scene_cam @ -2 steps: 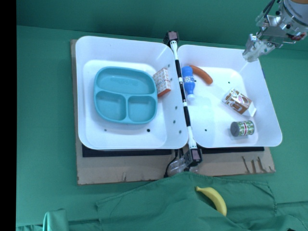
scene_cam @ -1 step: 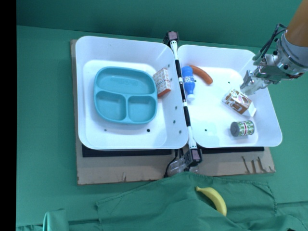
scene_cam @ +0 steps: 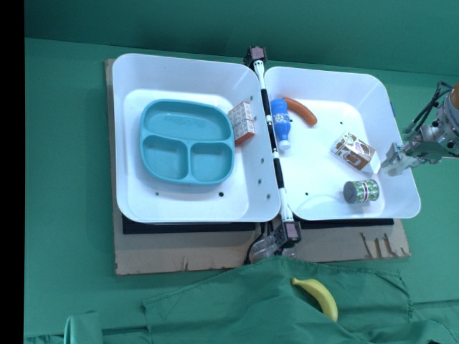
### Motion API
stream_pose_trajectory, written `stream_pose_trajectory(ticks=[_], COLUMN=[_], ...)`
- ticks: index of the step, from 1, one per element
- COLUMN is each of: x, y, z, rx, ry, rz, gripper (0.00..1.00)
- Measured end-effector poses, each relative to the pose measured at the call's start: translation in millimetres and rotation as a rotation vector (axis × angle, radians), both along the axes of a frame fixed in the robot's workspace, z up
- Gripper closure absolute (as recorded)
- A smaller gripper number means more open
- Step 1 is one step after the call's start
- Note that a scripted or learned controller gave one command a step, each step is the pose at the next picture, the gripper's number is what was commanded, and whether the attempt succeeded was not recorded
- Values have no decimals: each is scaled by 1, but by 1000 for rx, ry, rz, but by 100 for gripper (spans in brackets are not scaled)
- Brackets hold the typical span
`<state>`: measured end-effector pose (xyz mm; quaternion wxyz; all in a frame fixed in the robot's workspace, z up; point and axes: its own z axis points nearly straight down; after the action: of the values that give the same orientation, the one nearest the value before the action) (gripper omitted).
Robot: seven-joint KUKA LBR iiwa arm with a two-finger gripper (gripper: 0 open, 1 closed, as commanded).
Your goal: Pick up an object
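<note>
One gripper [scene_cam: 399, 160] hovers at your right bin's [scene_cam: 380, 92] edge near the carton [scene_cam: 353, 151]; its grasp state is indeterminate.

Right bin: orange sausage [scene_cam: 300, 110] far side, lying diagonal. Blue bottle [scene_cam: 280, 122] with white cap, on its side against left wall. Brown-white carton [scene_cam: 353, 151] tilted, right of centre. Small can [scene_cam: 361, 190], green-red label, on its side near right corner.
Left bin: teal three-compartment plate [scene_cam: 188, 142] flat at centre. Red-white carton [scene_cam: 242, 121] touching plate's far right edge.
</note>
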<state>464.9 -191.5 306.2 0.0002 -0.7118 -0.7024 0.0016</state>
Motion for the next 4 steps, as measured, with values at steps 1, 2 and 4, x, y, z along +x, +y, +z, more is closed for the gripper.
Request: stream_pose_trajectory(ticks=[1, 2, 4], x=[3, 98, 55], y=[4, 17, 130], z=[38, 86, 34], rx=[-2, -4, 4], ry=[-11, -17, 3], rz=[10, 15, 12], gripper=[100, 100, 100])
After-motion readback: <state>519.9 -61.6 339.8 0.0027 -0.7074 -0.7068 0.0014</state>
